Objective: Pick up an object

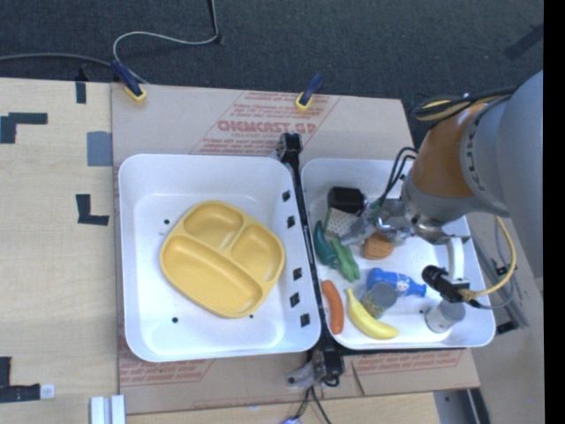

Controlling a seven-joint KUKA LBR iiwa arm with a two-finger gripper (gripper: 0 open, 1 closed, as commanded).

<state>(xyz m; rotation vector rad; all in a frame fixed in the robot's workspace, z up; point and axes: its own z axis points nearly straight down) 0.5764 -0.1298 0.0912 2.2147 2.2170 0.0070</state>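
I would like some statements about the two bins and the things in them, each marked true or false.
1. The yellow tray lies in the left bin. True.
2. The banana lies in the left bin. False: it lies in the right bin, near its front edge.
3. The carrot lies beside the banana. True.
4. The gripper is over the yellow tray. False: it is over the right bin, near the brown round thing.
5. The blue thing lies in the right bin. True.

Fixed overhead camera, slanted down on bins (132, 237)
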